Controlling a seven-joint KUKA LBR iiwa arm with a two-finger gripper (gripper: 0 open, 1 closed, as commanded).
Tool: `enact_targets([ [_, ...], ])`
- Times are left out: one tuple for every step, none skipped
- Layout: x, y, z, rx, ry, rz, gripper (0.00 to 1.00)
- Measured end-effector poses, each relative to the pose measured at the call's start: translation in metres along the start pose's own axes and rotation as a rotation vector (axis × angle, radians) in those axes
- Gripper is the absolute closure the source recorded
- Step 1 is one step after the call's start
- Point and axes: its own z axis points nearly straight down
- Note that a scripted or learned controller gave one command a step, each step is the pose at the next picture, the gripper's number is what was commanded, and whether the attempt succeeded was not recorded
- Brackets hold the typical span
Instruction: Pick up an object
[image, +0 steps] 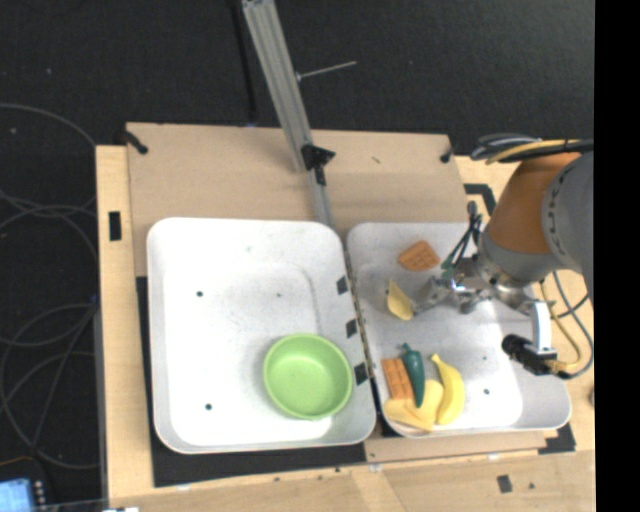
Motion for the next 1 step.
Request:
enact_targets([
  [-0.0004, 0.0013, -0.0122, -0.005, 0.001, 0.004, 1.0],
])
